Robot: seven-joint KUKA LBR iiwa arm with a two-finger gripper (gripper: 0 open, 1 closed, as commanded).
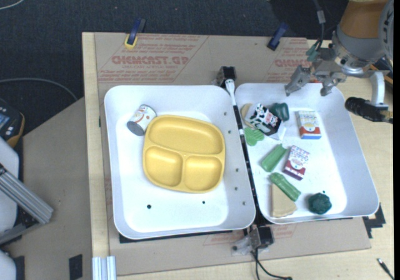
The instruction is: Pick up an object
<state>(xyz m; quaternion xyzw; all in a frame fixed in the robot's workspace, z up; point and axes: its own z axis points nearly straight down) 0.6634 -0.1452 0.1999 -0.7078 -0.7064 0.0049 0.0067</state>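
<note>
My gripper (309,87) hangs above the far edge of the right bin (359,154), its two fingers spread apart with nothing between them. Below it in that bin lie a black-and-white cow toy (267,118), a small orange-and-white box (309,124), a red-and-white packet (296,162), two green pieces (273,157) (285,186), a dark green ball (320,203) and a tan slice (282,204). The cow toy sits left of and nearer than the fingers; the orange box is just in front of them.
The left bin (122,166) holds a yellow divided plate (184,152) and a small tipped can (140,119). A black clip (227,75) sits at the top of the seam between bins. Clamps (132,34) (277,36) pin the cardboard sheet at the back.
</note>
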